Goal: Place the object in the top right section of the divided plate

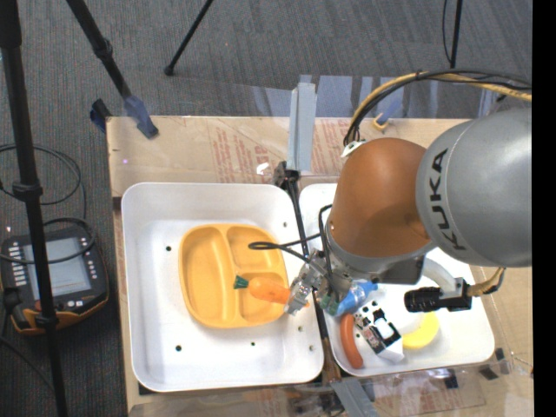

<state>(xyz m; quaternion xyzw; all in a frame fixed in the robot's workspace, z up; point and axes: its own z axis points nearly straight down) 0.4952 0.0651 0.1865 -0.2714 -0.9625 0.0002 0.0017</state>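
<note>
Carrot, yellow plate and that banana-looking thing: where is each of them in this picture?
Carrot [268, 290]: camera view, middle of its orange body, lying on the plate.
Yellow divided plate [201, 272]: camera view, bare floor of its large left section.
Banana [420, 334]: camera view, middle of the yellow curve, in the right bin.

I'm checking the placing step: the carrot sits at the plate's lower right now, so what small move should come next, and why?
Probably carry the toy carrot toward the far side of the yellow divided plate. The carrot lies over the plate's near right section, just left of the claw, while the target section lies behind it, farther up the view. Whether the claw grips the carrot is hard to tell, so check that first.
</note>
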